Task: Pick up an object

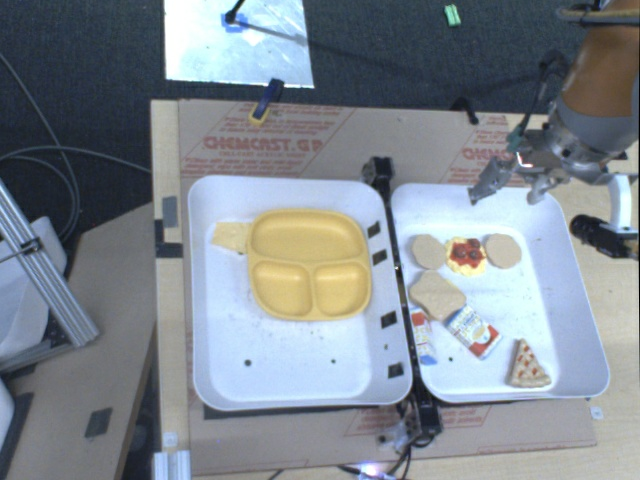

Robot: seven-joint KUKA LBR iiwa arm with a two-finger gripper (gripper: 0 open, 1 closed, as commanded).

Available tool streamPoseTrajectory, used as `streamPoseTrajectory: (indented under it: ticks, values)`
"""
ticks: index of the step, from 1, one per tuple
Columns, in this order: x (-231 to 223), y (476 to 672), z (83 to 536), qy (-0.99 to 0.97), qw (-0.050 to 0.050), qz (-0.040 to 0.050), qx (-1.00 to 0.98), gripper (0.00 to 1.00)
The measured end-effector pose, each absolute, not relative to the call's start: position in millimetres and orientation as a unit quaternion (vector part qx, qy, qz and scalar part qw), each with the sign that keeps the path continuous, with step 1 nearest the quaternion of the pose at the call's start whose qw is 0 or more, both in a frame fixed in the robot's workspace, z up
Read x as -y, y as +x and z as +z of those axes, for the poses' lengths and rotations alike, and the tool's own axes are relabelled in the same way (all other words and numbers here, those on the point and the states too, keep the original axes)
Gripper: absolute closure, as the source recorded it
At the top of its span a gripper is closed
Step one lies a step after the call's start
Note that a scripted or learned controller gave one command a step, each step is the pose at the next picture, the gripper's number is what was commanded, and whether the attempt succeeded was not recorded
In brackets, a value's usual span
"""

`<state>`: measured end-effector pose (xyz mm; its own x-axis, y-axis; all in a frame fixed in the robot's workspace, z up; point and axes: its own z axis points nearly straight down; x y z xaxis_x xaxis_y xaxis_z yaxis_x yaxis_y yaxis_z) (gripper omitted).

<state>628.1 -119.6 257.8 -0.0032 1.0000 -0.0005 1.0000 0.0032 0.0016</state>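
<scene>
Gripper: the grey metal two-finger gripper [508, 181] hangs over the far edge of the right bin, its two fingers spread apart with nothing between them.
Arm: the grey arm with an orange band [600, 68] enters from the right, smooth and rounded.
Right bin: a shallow white plastic bin [580, 298] with rounded corners holds small toy food pieces.
Food pieces: a round tan cracker-like disc [428, 251], a small round pizza-like piece with red topping [466, 256], and a second tan disc [502, 251] lie in a row; nearer the camera lie a tan bread-slice shape [437, 293], a small red and white packet [472, 330] and a triangular pizza-slice piece [527, 366].
Left bin: a second white bin [215, 368] carries a glossy yellow plastic divided tray with three compartments [308, 264] and a flat pale yellow square piece [230, 236] touching its left edge.
Surface: the bins sit on brown printed cardboard [300, 138] over a light wooden bench [110, 298]; beyond it lies dark carpet [80, 48] with a shiny silver sheet [238, 26].
Relation: the row of food pieces lies near the gripper, on the camera's side of it, apart from the fingers.
</scene>
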Motion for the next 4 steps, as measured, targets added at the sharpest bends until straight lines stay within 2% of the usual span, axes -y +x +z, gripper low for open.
streamPoseTrajectory:
  ticks: [1, 2, 3, 4]
  values:
    - [100, 608.2, 99, 0.706, -0.006, -0.0029, -0.708, 0.00]
    - [87, 601.5, 84, 0.706, -0.001, -0.0002, -0.709, 0.00]
    - [82, 580.3, 84, 0.707, -0.001, -0.0005, -0.707, 0.00]
    - [83, 581.0, 84, 0.707, 0.000, 0.0004, -0.707, 0.00]
